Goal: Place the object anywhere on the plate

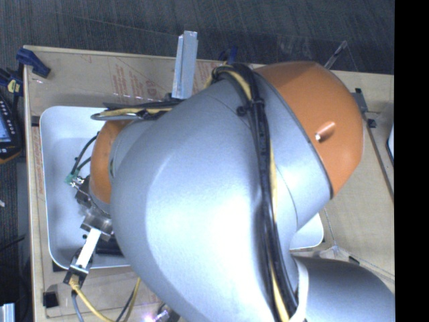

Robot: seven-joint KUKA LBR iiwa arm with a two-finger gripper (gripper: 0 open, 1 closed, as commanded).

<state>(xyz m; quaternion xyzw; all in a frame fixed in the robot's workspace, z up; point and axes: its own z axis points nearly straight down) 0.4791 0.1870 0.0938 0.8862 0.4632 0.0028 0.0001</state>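
Observation:
My grey arm (221, 200) with its orange band (315, 133) reaches far over the left white bin (48, 180) and covers most of both bins. Its wrist end hangs low over the left part of that bin, where the gripper body (83, 190) peeks out from under the arm. Whatever lies beneath the arm is hidden, and the bare strip of bin floor along the left wall holds nothing.
A sliver of the right bin (314, 237) peeks out beside the arm. An upright metal bar (185, 62) stands on the wooden bench (127, 72) behind the bins. A blue clamp (32, 60) grips the bench's far left corner.

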